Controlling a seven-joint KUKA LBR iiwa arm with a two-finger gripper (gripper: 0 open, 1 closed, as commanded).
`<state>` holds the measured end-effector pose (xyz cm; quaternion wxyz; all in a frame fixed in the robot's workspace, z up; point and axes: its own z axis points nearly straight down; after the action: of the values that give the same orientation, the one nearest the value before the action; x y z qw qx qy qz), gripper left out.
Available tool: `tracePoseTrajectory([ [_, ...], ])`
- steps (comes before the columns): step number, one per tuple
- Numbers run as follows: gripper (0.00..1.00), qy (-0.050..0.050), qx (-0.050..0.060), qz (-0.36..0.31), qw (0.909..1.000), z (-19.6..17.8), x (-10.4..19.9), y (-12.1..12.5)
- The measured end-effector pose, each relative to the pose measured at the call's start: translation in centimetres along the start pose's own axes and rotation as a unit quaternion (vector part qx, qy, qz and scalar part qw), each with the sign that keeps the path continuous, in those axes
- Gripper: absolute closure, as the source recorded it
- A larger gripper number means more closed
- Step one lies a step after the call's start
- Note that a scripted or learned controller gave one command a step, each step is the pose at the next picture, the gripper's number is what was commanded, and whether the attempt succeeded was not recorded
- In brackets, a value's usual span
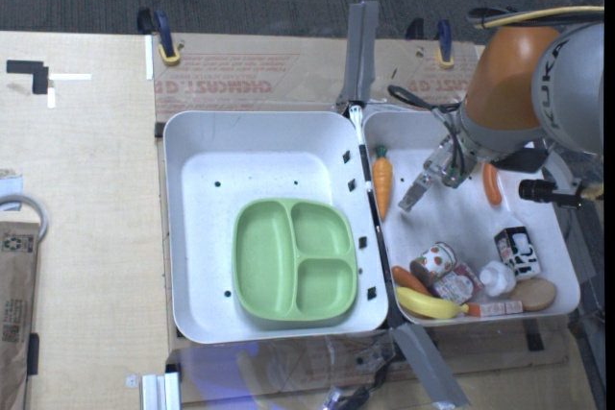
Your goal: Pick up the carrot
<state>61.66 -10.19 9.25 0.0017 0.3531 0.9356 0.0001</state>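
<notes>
The carrot (382,183), orange with a small green top, lies lengthwise against the left wall of the right bin (471,134), top pointing to the far side. My gripper (421,189) hangs over the same bin, a short way to the carrot's right and apart from it, slanting down to the left. Nothing is held in it.
A second orange-red piece (492,184) lies right of the gripper. Along the bin's near edge sit a banana (430,304), a small can (435,258), a packet (459,283), a black-and-white carton (516,250) and a brown bun (538,293). The left bin (192,206) holds a green divided plate (296,259).
</notes>
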Motion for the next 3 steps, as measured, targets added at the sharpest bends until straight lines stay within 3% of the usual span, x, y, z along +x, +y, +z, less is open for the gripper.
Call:
tracePoseTrajectory([
  [1,0.00,-0.001,0.000,0.020,0.9998,-15.2,-4.7,-7.1],
  [2,0.00,0.001,0.000,-0.134,0.9909,-9.9,2.7,1.0],
  [3,0.00,0.001,0.001,0.011,0.9999,0.1,2.2,-0.9],
])
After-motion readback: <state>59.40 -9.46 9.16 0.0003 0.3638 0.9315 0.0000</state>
